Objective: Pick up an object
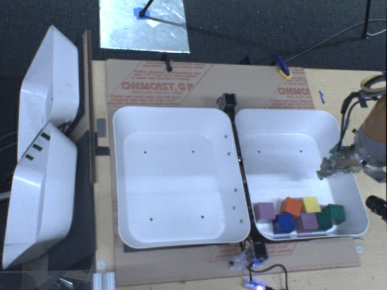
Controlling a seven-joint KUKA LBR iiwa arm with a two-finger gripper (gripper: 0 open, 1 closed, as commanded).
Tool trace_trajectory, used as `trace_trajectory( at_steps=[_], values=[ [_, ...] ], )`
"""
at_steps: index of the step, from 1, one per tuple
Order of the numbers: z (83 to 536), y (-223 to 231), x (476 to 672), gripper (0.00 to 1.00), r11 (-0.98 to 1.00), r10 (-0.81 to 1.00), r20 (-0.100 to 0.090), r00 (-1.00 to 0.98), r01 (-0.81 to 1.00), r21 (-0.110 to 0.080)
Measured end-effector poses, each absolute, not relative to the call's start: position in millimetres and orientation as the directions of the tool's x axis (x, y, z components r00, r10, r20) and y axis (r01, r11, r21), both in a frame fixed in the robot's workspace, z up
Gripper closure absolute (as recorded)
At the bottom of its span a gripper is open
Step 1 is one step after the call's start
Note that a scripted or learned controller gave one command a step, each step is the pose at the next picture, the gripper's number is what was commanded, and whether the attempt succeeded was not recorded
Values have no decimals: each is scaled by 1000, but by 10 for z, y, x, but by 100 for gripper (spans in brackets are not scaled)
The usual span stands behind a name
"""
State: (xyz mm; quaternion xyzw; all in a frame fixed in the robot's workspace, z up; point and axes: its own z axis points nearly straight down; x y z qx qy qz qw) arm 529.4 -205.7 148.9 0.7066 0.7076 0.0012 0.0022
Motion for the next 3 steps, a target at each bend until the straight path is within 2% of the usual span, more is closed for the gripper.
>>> trace_trajectory(
  at_steps=[2, 3],
  values=[
    [2287, -2126, 5325, 100, 1, 1000, -1, -1, 1000, 3],
    [2181, -1597, 5286, 100, 4, 1000, 1, -4, 1000, 0]
  ],
)
